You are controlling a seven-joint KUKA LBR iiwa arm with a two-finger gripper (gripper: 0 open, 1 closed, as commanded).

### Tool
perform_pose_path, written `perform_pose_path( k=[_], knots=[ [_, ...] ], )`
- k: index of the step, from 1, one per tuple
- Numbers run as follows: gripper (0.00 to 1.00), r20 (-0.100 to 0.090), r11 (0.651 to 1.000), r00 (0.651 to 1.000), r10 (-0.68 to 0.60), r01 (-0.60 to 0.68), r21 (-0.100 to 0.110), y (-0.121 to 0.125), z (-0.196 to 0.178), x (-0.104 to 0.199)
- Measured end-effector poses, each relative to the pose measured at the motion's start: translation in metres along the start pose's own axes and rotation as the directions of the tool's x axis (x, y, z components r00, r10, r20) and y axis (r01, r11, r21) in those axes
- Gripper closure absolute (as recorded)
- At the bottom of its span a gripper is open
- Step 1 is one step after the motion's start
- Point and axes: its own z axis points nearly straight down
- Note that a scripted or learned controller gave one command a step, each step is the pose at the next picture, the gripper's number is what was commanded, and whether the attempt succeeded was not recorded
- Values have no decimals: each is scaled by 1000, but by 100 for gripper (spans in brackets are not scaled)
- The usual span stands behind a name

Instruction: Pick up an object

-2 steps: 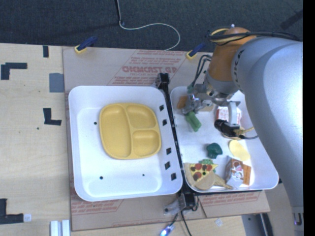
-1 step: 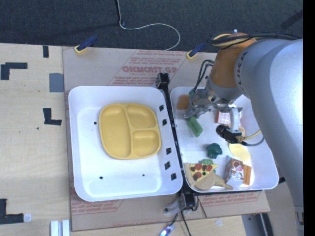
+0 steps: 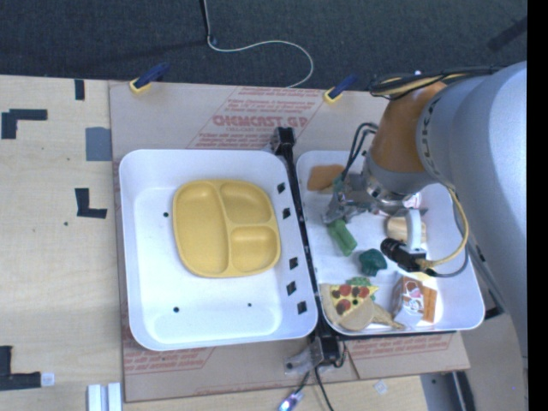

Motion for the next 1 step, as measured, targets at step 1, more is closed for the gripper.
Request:
perform_pose_path(
  k=[1],
  knots=[
    [0,0,1000,1000,0,0,-1,-24,0,0]
  ],
)
